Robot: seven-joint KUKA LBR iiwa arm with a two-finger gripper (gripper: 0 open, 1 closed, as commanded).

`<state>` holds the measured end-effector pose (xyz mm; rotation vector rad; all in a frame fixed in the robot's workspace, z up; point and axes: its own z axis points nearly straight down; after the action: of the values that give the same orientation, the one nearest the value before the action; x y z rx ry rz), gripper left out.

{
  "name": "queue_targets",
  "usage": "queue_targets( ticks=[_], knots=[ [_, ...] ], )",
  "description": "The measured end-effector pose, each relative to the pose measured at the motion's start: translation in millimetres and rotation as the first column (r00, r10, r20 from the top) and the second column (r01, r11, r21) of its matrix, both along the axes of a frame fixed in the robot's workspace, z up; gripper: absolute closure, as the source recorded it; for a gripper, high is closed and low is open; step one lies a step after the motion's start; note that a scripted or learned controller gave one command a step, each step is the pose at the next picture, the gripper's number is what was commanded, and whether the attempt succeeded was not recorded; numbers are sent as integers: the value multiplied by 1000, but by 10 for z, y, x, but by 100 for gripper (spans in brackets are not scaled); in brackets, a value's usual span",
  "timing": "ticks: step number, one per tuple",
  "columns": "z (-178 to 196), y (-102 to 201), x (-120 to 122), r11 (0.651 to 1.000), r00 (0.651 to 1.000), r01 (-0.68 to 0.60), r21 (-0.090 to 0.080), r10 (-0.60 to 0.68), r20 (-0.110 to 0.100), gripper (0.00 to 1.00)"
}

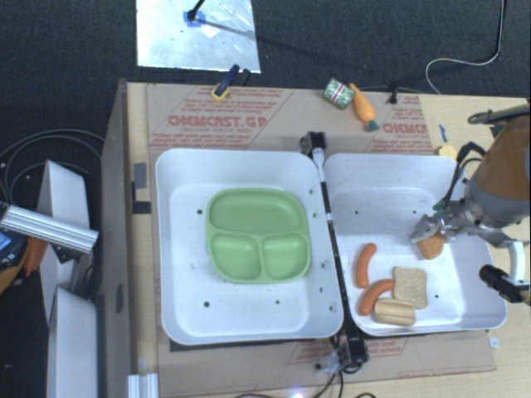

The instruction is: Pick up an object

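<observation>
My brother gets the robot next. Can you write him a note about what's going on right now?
Hand: low in the right bin, right at a small orange-brown food piece; I can't tell if it grips it.
Also in that bin: two sausages, a bread slice, a bun.
Left bin: green divided plate.
Done: nothing lifted.
Left: grab and lift something.

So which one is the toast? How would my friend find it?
Look in the right white bin, near its front edge, where the toy foods cluster. The toast is the flat, square, tan slice, beside two orange sausages and above a rounded bun.
</observation>
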<state>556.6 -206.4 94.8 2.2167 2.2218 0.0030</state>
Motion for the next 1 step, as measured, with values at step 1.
queue_targets(
  ticks=[1],
  knots=[
    [-107,810,-246,1000,1000,-1,2,1,-3,100]
  ],
)
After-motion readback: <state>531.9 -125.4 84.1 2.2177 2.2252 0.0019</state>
